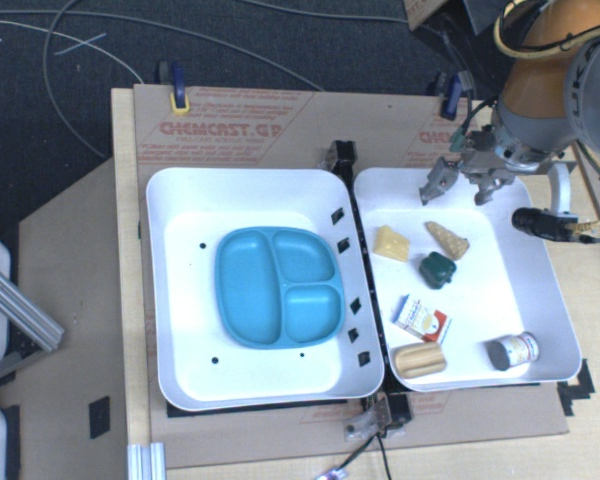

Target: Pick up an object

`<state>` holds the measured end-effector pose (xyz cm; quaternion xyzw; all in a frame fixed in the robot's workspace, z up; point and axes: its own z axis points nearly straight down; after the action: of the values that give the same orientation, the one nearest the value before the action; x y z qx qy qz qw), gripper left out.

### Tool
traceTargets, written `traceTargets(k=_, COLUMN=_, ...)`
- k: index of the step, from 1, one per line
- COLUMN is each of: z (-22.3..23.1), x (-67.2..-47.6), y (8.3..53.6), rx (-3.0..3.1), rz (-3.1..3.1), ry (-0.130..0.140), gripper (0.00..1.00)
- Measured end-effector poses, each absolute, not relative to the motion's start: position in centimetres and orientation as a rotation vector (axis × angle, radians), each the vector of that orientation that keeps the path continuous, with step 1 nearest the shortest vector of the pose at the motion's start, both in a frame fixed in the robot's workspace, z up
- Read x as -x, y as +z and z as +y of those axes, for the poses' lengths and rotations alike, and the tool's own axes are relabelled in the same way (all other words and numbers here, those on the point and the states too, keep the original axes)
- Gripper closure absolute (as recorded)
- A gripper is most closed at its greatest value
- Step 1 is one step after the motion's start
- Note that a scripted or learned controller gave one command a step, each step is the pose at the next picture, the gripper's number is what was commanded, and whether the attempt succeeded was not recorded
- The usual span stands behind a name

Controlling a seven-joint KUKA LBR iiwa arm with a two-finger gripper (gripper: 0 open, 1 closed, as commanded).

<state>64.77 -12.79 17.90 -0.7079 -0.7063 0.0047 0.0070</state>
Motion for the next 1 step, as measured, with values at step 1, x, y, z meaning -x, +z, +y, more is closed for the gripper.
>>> traceTargets(k=1, z=-12.75, x=-65.11, y=18.84, rx=2.219, rz=-2.221, ry=0.0, gripper=0.0)
